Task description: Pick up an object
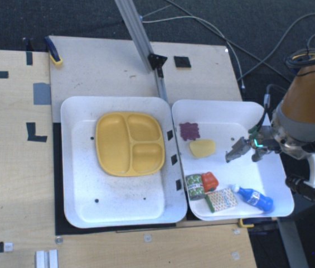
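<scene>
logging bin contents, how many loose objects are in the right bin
5, maybe more hidden: purple piece at the top left, yellow piece below it, green-and-red item lower left, patterned packet by the front wall, blue bottle lower right.

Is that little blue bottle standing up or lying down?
Lying down. The blue bottle rests on its side on the right bin floor, white cap toward the bin's middle.
</scene>
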